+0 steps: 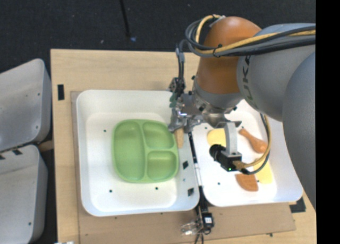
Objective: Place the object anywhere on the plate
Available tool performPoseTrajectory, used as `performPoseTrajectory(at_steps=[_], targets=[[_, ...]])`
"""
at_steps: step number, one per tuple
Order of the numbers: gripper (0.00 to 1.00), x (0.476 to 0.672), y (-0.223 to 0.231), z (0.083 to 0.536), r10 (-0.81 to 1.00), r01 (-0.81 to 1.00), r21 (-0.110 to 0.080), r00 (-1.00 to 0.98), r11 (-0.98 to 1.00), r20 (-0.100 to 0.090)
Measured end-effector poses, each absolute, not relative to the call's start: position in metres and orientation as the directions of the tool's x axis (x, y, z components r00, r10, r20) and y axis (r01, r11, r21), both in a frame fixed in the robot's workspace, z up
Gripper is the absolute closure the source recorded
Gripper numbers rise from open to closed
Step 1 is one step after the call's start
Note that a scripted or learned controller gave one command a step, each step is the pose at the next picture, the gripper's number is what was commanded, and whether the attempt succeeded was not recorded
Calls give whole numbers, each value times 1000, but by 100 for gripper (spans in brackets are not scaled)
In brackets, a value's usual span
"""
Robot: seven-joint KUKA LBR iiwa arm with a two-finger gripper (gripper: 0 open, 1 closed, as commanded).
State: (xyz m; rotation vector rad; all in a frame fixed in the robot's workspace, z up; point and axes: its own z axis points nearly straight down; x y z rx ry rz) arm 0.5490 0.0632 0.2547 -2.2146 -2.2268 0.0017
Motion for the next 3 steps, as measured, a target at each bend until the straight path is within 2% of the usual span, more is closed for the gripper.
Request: performPoseTrajectory(at_steps=[2, 3], targets=[[100, 574, 161, 260, 1000, 1000, 1, -7, 7, 2], [0, 573, 158, 260, 1000, 1000, -1, -3, 3, 0]])
